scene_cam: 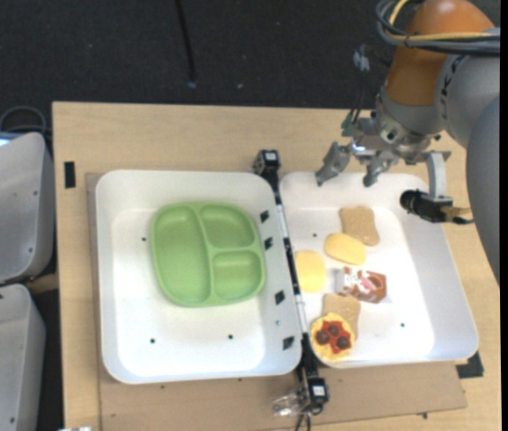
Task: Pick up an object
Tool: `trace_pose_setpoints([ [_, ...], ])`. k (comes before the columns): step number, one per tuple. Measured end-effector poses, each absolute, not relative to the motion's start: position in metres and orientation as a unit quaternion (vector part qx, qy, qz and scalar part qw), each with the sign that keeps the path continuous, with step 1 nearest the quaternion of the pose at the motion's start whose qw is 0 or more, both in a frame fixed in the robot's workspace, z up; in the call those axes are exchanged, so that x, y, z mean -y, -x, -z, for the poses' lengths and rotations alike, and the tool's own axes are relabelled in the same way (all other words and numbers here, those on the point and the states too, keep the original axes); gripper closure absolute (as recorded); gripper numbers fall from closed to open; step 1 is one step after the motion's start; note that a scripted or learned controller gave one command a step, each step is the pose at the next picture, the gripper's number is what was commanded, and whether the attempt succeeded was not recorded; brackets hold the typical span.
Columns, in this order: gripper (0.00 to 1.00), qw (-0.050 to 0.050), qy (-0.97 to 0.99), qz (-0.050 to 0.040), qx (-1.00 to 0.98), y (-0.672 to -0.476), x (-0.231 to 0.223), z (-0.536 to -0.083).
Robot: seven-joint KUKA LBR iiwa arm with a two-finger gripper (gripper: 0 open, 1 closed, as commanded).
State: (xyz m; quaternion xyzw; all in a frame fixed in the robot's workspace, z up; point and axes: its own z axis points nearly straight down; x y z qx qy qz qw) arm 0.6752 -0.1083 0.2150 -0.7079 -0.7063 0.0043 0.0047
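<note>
Setting: Wooden bench against dark flooring, two shallow white bins side by side, seen from above at a slant.

Left bin: holds one green divided tray, lying flat near the middle.

Right bin: holds the toy food I can choose from, bunched toward its left half.

My hand: my gripper hangs at the bin's 12 o'clock edge, fingers spread apart and grasping nothing, clear of every item.

Nearest target: tan bread slice, lying flat at about 6 o'clock from my fingers, near but apart from them.

Next along: yellow oval piece, touching or just beside the bread's lower edge.

Other pieces: a yellow wedge hard against the divider between the bins; a small wrapped packet at 3 o'clock of it; another tan slice under that, overlapped by a round tart with red berries at the bin's 6 o'clock rim.

Step in hand: as I judge it, lining up above one piece before the descent.

How to do it well: I would take the bread slice or the oval, since both lie in open floor with room for a finger on each side. I should centre over the piece and straddle its narrow width, then descend square to the floor.

Risk: flat pieces may slip out; the wedge by the divider leaves little finger room.
</note>
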Motion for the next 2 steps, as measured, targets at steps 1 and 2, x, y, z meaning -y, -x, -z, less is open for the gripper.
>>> trace_pose_setpoints([
  [1, 0.00, -0.001, 0.707, 0.0002, 0.707, -0.678, 0.108, -0.224],
  [2, 0.00, 0.001, 0.707, -0.0019, 0.708, -0.683, 0.109, -0.162],
])
